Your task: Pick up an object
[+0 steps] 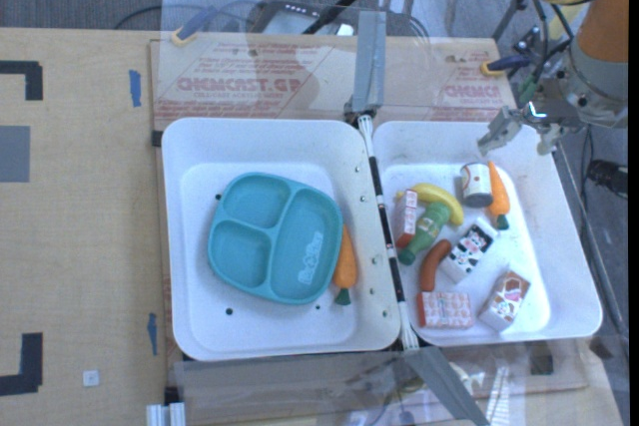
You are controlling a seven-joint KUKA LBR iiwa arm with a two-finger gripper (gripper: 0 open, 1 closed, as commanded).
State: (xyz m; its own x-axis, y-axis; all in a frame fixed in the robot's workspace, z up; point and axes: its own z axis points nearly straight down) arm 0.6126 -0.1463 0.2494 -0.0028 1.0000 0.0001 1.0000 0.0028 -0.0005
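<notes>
The right bin holds several toy foods: a yellow banana, a green bottle, a small brown-and-white can, an orange carrot, a red sausage, a black-and-white carton, a red-checked box and a brown-and-white carton. My gripper hangs above the bin's far right corner, just beyond the can. It is open, with nothing between its fingers.
The left bin bears a teal divided plate with a second carrot lying along its right side. A red packet leans near the ridge between the bins. Cables and stands crowd the far right.
</notes>
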